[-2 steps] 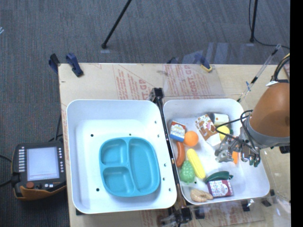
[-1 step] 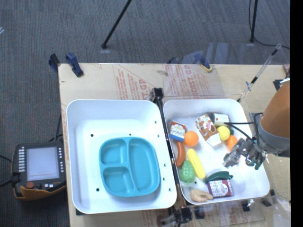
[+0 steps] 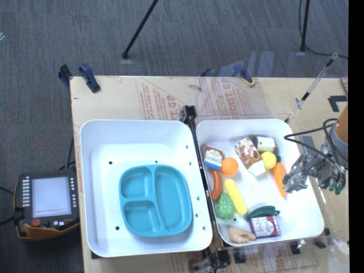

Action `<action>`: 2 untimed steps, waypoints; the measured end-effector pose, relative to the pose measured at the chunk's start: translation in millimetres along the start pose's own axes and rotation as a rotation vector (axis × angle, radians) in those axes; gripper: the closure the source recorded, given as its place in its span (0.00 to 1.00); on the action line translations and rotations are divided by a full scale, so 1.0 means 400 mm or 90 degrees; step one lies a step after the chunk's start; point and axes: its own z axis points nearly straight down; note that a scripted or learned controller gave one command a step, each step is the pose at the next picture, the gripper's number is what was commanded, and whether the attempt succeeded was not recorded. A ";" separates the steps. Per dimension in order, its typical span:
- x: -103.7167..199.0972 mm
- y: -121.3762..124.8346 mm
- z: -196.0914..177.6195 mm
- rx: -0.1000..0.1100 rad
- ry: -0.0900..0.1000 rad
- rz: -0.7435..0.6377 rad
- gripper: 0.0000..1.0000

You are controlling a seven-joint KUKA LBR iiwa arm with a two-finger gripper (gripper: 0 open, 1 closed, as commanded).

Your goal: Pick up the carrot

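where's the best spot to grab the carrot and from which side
Probably mid-body on the carrot, coming straight down from above. It lies flat and slim, running top to bottom in the right bin, so the gripper should close across its narrow width, clear of the lemon.

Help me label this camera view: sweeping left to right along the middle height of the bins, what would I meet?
Handheld controller → blue divided plate → sausage → corn cob → carrot → tool.
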 end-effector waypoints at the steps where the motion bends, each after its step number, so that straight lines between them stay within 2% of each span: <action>1: 0.006 0.012 0.421 -0.003 -0.002 0.026 1.00; 2: 0.023 0.041 0.185 -0.001 -0.003 0.048 1.00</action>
